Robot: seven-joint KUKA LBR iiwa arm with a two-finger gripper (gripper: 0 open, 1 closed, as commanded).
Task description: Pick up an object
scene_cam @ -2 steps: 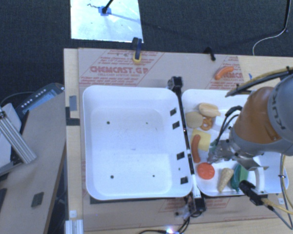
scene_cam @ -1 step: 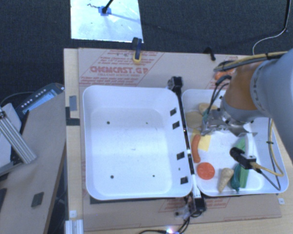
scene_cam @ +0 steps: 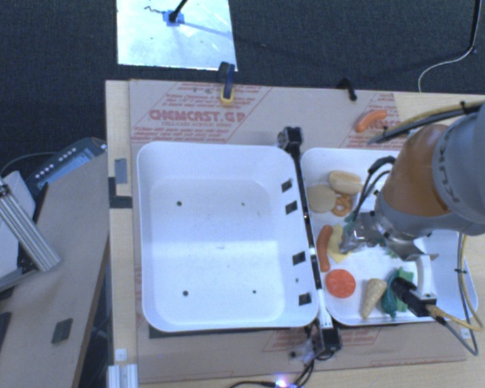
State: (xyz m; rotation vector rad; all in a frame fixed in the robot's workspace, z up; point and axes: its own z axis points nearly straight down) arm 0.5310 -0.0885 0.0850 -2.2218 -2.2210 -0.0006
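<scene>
Our gripper [scene_cam: 349,241] is low in the right bin [scene_cam: 449,293]; we cannot tell its state. Just left of it lies the red sausage [scene_cam: 324,241], below-left the tomato [scene_cam: 340,282], above it the potato [scene_cam: 345,182]. We should centre on one object, away from its neighbours, before closing.

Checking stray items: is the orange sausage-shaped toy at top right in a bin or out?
Out. The orange toy lies on the board beyond the right bin.

Grey arm [scene_cam: 469,168] w/ orange band [scene_cam: 412,176], black cables.
</scene>
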